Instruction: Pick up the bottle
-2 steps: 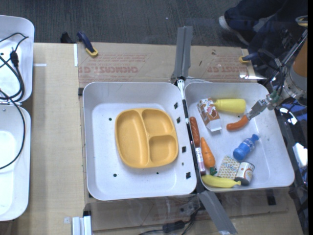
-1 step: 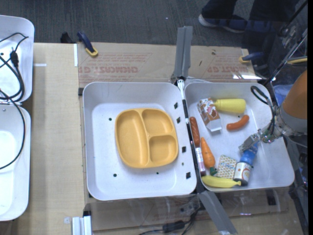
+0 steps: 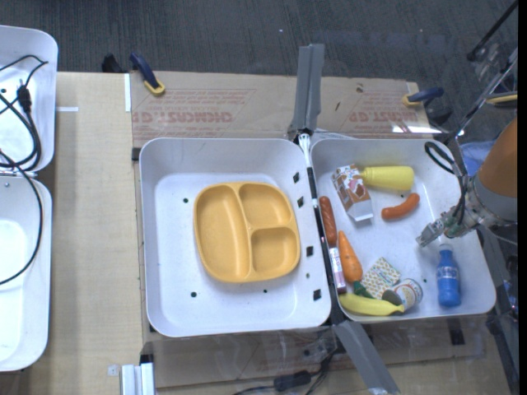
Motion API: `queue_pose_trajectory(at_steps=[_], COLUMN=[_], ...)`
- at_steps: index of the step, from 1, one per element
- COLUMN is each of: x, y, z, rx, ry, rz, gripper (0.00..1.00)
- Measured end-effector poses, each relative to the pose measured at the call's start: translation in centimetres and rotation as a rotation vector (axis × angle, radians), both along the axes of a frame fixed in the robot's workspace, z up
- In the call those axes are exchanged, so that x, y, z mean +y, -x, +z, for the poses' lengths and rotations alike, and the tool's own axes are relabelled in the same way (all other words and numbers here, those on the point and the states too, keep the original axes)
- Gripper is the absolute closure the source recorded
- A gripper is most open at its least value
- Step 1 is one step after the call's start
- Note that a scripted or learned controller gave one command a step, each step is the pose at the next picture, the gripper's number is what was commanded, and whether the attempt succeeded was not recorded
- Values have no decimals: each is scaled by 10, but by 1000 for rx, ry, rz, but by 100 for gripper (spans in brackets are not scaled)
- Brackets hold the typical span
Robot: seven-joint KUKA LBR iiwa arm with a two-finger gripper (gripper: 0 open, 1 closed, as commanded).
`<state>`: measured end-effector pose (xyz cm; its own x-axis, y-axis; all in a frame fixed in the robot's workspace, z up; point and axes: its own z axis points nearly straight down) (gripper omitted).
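Observation:
A small blue bottle (image 3: 448, 278) with a white cap lies in the right bin (image 3: 473, 303), close to its right wall. My gripper (image 3: 436, 230) hovers just above and to the left of the bottle's cap, low over the bin floor. It reaches in from the right, and nothing shows in its grasp. A yellow squeeze bottle (image 3: 387, 177) lies on its side at the back of the same bin.
The right bin also holds a red-and-white carton (image 3: 352, 192), two sausages (image 3: 400, 207), a carrot (image 3: 350, 256), a banana (image 3: 370, 304), a can (image 3: 408, 293) and a patterned packet (image 3: 380, 276). A yellow divided plate (image 3: 247, 230) sits in the left bin (image 3: 165, 295).

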<state>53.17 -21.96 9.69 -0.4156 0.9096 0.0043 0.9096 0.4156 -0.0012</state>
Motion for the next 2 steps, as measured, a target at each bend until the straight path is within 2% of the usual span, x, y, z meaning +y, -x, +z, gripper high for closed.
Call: queue_pose_trajectory(at_steps=[1, 2], x=[0, 0], y=[0, 52], z=[0, -8], rx=[1, 2], ry=[0, -1], rz=[1, 23], gripper=[0, 0])
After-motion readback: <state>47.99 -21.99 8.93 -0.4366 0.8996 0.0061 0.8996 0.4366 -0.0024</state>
